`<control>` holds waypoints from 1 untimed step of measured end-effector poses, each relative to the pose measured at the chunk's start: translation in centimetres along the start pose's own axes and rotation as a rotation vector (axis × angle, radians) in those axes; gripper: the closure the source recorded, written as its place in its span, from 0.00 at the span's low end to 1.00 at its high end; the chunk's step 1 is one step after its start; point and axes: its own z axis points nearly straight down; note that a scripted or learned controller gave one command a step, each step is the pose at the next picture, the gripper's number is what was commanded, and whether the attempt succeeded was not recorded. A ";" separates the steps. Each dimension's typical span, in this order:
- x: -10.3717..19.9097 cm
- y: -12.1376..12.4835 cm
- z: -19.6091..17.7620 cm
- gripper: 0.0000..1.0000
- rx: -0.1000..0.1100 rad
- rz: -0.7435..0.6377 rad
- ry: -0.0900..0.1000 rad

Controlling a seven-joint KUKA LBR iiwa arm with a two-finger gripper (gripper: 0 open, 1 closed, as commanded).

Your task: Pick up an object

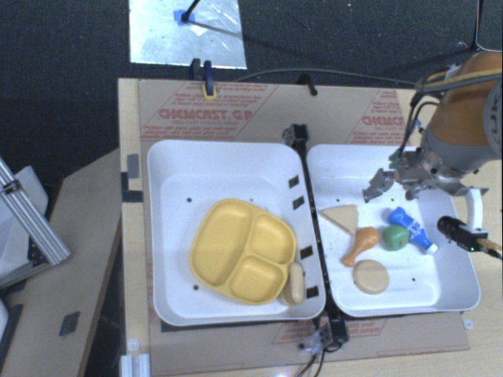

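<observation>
Now the gripper [380,184] hangs over the far part of the right bin [452,293], food toys just nearer.
Fingers look spread and hold nothing. The wedge [341,217] lies just near and a little left of them, its long edge running left to right. Beyond it, nearer still, sit the drumstick [360,244], green ball [395,237], blue bottle [412,228] and round biscuit [370,276]. The arm [464,120] reaches in from the right, wrist tipped down and leftward.
</observation>
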 end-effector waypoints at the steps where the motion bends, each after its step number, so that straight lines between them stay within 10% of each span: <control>1: 0.0 0.3 -0.8 0.00 -0.013 -0.002 -0.002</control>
